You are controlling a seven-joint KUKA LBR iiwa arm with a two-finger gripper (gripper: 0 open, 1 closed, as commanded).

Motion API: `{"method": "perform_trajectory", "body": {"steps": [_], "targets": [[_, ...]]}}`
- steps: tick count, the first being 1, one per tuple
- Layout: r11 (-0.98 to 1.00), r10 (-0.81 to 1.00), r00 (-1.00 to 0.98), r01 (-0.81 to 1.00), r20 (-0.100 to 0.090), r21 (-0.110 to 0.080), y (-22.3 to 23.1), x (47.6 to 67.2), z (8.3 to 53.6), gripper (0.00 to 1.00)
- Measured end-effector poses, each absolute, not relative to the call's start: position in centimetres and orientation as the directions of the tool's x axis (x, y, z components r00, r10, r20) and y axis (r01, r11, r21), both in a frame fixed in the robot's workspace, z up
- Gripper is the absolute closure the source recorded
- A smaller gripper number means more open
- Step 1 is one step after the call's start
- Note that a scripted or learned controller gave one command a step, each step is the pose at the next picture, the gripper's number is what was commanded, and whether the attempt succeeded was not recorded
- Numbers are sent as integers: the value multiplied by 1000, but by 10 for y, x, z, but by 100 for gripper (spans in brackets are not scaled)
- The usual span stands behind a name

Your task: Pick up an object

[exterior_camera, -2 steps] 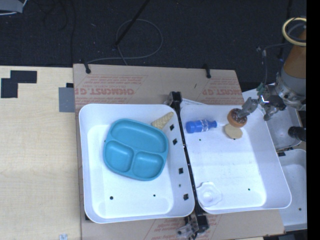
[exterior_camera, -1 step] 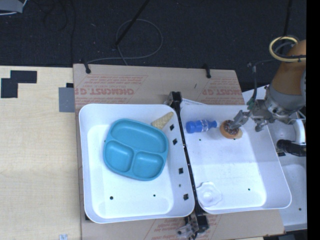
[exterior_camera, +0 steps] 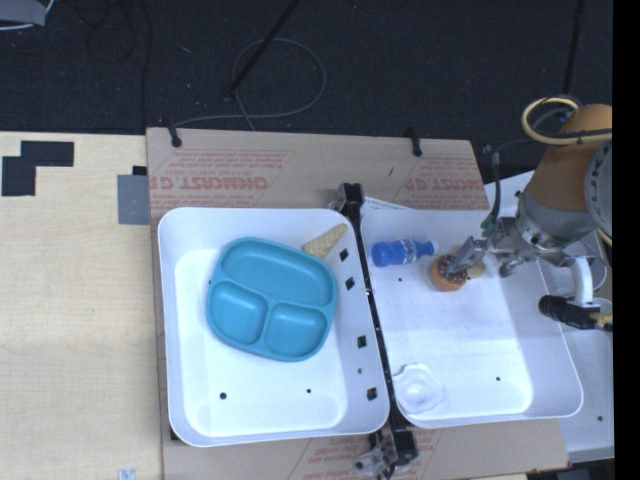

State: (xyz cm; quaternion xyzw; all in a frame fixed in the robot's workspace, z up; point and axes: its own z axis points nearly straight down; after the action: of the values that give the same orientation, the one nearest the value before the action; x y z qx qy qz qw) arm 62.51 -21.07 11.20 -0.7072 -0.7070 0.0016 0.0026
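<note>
The small round brown thing [exterior_camera: 449,273] lies on the floor of the right bin [exterior_camera: 540,408], up near the back and a bit to the right of the middle. It looks like a little cookie or doughnut, but it is too small to say for sure. The gripper [exterior_camera: 466,259] is right on top of it, low in the bin, and its metal tips seem to touch the brown thing or sit just beside it. I cannot tell if the tips are open or closed, or if they have hold of the brown thing yet. So the pick is not done. I think the arm has got to the right place, and the grab and the lift are what is left.

Just to the left of the brown thing lies a little blue bottle [exterior_camera: 401,253] on its side, near but not touching. At the front of the same bin, close to the wall in the middle, sits a clear plastic thing [exterior_camera: 419,387] that is hard to see.

In the left bin [exterior_camera: 190,408] there is a blue plate with three parts [exterior_camera: 272,298]. A tan wedge [exterior_camera: 325,240] peeks out at the plate's back edge.
</note>
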Motion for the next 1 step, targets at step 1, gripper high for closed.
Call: {"method": "perform_trajectory", "body": {"steps": [1], "targets": [[0, 1000, 0, 1000, 1, -3, -211, 626, 125, 100]]}}
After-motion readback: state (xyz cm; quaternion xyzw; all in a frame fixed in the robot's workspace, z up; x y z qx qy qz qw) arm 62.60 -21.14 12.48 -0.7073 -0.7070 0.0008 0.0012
